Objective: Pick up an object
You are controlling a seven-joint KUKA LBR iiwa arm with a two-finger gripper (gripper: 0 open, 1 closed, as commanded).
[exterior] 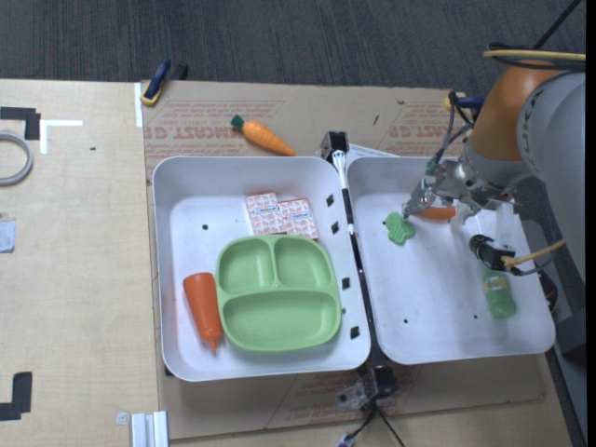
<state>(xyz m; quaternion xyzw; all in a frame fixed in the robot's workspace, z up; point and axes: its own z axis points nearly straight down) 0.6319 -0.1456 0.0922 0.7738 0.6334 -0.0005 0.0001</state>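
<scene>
Leftward, left bin (177, 343): green plate (279, 292), orange carrot (202, 308), packet (277, 214).

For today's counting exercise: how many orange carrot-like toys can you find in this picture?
2 for certain: one carrot on the cardboard behind the bins, one larger carrot in the left bin beside the green divided plate. An orange object under the gripper may be another.

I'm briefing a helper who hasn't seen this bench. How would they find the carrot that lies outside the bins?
Start at the left bin, the one with the green divided plate. Look past its far rim to the cardboard sheet, where the small toy carrot lies. Unlike the larger orange carrot beside the plate, it has a green tip and sits outside the bin.
</scene>
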